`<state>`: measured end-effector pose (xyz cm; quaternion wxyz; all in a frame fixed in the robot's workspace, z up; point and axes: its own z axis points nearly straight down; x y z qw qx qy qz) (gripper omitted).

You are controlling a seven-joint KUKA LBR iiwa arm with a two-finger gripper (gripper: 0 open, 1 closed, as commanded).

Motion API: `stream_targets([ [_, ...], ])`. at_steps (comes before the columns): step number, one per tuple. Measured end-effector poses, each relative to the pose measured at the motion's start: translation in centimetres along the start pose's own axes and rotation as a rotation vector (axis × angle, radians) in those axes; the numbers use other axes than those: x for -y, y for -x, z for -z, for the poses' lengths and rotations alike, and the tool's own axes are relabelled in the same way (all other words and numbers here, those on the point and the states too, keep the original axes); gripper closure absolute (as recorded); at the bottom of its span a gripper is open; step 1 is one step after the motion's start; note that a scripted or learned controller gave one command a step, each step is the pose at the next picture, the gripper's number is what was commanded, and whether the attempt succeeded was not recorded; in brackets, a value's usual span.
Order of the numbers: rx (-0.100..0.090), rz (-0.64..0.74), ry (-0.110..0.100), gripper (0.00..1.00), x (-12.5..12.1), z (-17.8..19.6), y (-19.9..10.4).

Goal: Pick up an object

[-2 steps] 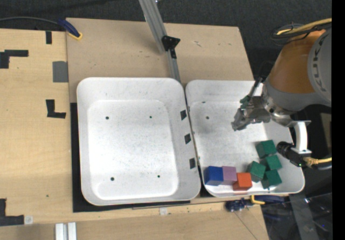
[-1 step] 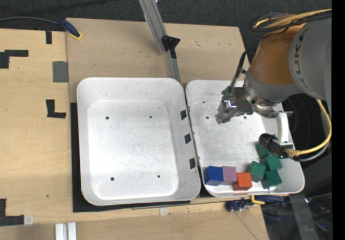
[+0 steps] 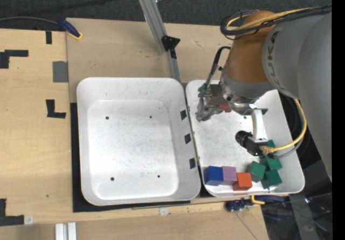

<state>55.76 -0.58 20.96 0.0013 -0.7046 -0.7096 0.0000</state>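
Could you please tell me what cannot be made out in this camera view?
- Gripper: blurred, so its finger state is unreadable.
- Right bin: its far-right portion sits under the arm.
- Green blocks: clustered and partly behind the cable fitting; their count is unclear.

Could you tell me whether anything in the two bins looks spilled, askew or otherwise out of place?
Nothing looks spilled or damaged. The small coloured blocks, the blue cube, lilac cube, orange cube and green pieces, sit crowded into the near corner of the right white bin, some tilted against each other. The pincer hangs apart from them.
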Motion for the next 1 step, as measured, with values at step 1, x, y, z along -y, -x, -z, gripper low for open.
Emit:
stream_targets([
  [1, 0.0, 0.001, 0.001, 1.0, -1.21, 0.51, -5.97],
])
